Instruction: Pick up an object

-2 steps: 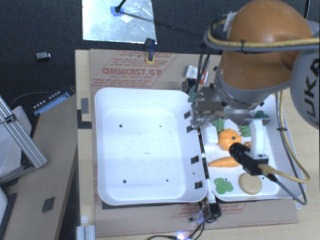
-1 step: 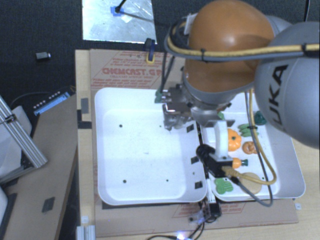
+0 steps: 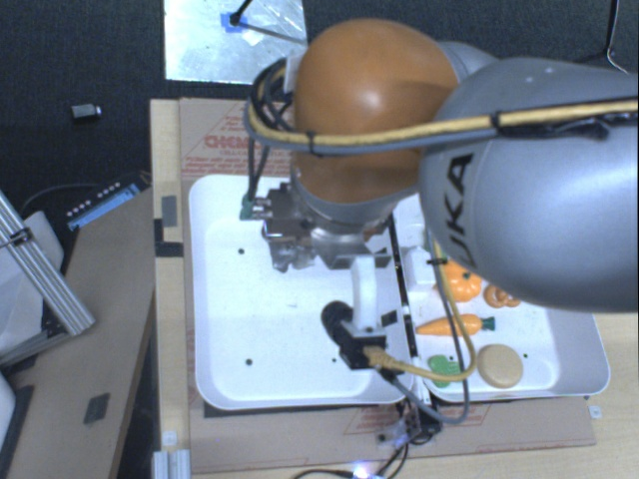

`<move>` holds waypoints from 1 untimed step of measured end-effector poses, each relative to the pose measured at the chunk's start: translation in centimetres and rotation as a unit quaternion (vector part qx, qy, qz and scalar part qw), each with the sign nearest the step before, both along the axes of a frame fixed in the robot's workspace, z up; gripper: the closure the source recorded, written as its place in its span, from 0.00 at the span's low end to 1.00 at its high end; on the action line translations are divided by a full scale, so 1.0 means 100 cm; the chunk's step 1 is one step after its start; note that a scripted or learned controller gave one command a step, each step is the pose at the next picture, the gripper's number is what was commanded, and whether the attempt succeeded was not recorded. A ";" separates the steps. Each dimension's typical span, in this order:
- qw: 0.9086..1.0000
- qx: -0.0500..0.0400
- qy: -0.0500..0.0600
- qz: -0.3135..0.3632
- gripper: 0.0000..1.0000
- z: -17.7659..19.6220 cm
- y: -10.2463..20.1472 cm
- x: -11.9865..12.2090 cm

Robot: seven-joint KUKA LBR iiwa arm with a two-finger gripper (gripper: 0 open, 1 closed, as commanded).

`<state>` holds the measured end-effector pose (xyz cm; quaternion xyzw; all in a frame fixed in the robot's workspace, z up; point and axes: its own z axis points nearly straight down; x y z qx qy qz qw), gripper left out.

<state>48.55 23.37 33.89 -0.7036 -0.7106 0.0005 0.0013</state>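
Note:
My gripper point(image 3: 298, 247) hangs over the left bin point(image 3: 240, 367), near its middle, under the orange wrist band that covers most of it. In the right bin point(image 3: 574, 367) lie an orange round toy point(image 3: 461, 283), a small orange piece point(image 3: 500, 295), a toy carrot point(image 3: 451, 325) with a green top, a tan round object point(image 3: 500, 364) and a small green piece point(image 3: 443, 365). All of these lie to the right of the gripper, across the wall between the bins. The arm hides the back part of the right bin.
Both bins rest on a cardboard sheet point(image 3: 215, 138) on the bench. A shiny foil sheet point(image 3: 225, 28) lies behind the bins. An aluminium rail point(image 3: 45, 277) stands at the far left.

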 end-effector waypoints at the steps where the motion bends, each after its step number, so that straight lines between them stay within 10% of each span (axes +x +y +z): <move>1: 1.000 0.001 -0.003 -0.002 1.00 0.030 0.001 0.001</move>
